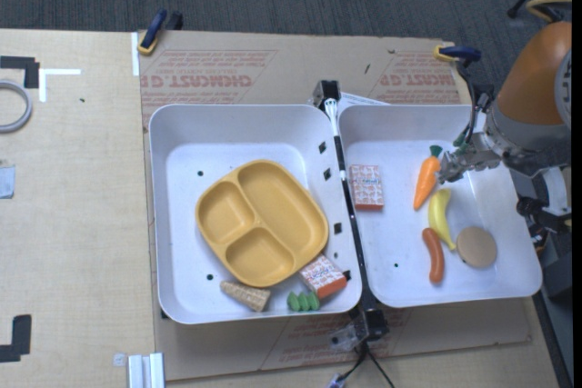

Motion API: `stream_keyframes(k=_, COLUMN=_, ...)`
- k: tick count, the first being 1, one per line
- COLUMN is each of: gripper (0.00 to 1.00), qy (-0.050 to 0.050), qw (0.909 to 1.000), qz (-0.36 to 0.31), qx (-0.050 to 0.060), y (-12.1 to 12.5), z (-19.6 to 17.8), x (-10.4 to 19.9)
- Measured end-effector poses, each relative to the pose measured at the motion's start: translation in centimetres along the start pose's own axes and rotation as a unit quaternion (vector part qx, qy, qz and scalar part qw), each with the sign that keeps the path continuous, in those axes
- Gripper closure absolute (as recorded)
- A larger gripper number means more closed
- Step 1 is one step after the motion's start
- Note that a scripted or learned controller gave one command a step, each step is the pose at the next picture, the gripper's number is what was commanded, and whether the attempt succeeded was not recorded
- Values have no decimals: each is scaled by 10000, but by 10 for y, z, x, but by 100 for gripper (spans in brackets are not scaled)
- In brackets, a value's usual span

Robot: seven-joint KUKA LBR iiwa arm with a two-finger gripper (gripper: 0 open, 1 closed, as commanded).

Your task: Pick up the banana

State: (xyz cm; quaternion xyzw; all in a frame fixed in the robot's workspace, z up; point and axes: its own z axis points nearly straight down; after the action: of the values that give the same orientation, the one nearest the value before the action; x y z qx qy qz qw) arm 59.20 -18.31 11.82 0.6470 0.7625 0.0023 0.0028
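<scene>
Dark grey carpet is seen behind a pale wooden desk [73,223], on which a sheet of printed cardboard [273,73] is laid under two shallow white bins. Left bin [168,223] is occupied by a yellow divided plate [262,221], with a wafer-like piece [245,293], a green item [304,301] and a small red-and-white box [324,277] set along its near edge. Right bin [391,282] is occupied by a small carton [366,186], a carrot [426,183], the banana [440,215], a sausage [434,255] and a round tan disc [476,246].

The arm [536,95] is extended in from the right, its orange band cut off by the frame edge, and the jaws [452,166] are lowered over the right bin, just beside the carrot's top and just above the banana's upper end. Whether the jaws are open or closed cannot be told, since their tips are small and blurred against the carrot. The banana is seen lying on the bin floor, between the carrot and the disc, touching the sausage's upper end.
</scene>
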Motion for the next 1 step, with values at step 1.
stream_keyframes(k=1, gripper=100, qy=5, qw=9917, qz=1283, qx=47, y=-12, z=26, x=40)
